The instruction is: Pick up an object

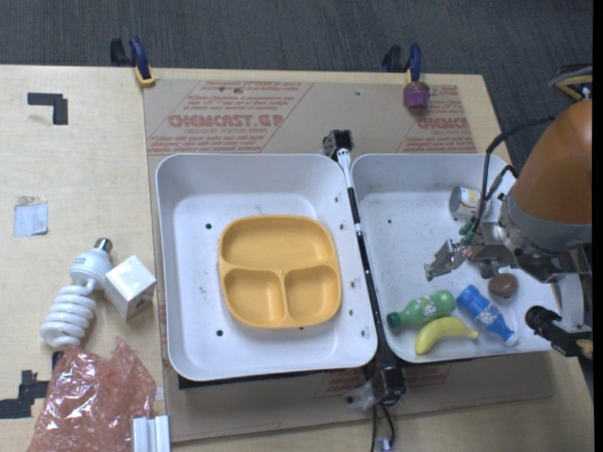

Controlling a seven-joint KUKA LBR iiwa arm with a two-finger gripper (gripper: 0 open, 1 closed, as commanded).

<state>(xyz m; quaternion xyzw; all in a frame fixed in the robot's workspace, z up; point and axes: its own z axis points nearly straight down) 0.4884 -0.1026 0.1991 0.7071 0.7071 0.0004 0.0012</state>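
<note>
A: The fingers of the gripper look spread a little, with nothing between them, low over the floor of the right bin.

B: Where are they, measured from the green bottle?

A: Just above it in the view, apart from it, not touching. The grey arm with its orange band comes in from the right of the bottle and covers that side of the bin.

B: What lies around the bottle?

A: A yellow banana sits just below it, touching or nearly so. A blue bottle lies to the right of the green one, tilted, its lower end by the banana's tip. A small brown round object lies up and right of the green bottle, just beside the blue one and close under the arm.

B: And to the left of the green bottle?

A: Past the wall between the bins is the left bin, holding a yellow divided plate flat in its middle, with three compartments.

B: Further left still?

A: On the table, well apart from the bottle, lie a white spiral light bulb, a small white cube touching it, and a crumpled pinkish plastic bag below them. Far above the bottle, on the brown board, sits a small purple object.
</note>
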